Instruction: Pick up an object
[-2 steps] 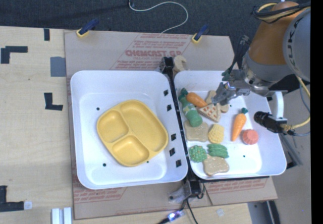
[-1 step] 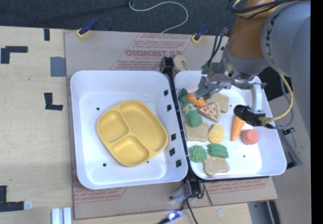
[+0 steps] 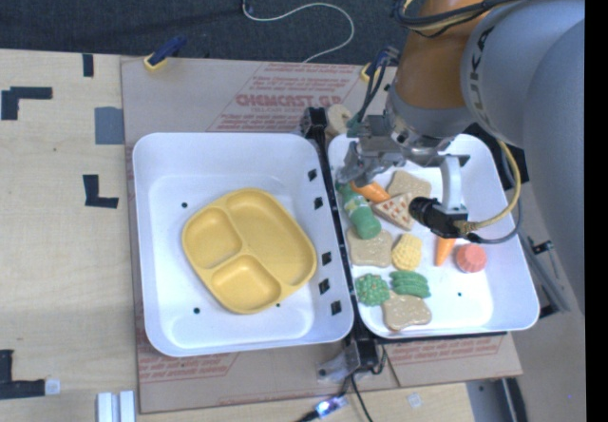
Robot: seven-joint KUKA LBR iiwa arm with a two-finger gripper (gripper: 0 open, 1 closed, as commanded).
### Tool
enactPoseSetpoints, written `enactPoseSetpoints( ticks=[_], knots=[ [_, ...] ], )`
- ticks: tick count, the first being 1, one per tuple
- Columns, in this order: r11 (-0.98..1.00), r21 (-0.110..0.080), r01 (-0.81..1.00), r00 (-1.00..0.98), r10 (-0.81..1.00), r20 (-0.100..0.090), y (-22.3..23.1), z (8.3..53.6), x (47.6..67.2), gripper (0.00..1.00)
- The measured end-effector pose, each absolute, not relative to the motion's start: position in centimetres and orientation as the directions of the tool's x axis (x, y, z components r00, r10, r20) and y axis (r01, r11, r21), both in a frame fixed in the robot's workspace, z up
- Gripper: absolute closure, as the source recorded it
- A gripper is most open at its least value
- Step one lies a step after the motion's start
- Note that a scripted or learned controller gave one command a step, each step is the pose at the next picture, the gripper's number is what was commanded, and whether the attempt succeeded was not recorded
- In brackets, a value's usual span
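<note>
Two white bins, my gripper (image 3: 362, 166) low over the right bin's (image 3: 494, 311) far-left toy food, grip state untellable, yellow tray (image 3: 249, 249) left.

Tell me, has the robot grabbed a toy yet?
Not that I can see. The gripper is down in the right bin, at its top left corner, just above the orange carrot. The toy foods lie in that bin. The yellow tray sits in the left bin. Grabbing and lifting remain.

One fixed overhead camera looks slantwise down on both bins (image 3: 152, 220).
</note>
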State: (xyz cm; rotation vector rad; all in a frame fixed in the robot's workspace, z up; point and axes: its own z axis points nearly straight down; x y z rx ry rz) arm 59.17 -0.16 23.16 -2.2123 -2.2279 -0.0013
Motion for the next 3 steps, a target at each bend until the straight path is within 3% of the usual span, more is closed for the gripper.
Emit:
enactPoseSetpoints(
  ticks=[1, 3],
  knots=[
    [0.004, -0.003, 1.000, -0.004, 1.000, 0.000, 2.9, 21.6, 58.8, 1.00],
    [0.002, -0.001, 1.000, -0.002, 1.000, 0.000, 3.1, 23.2, 60.2, 1.00]
  ],
)
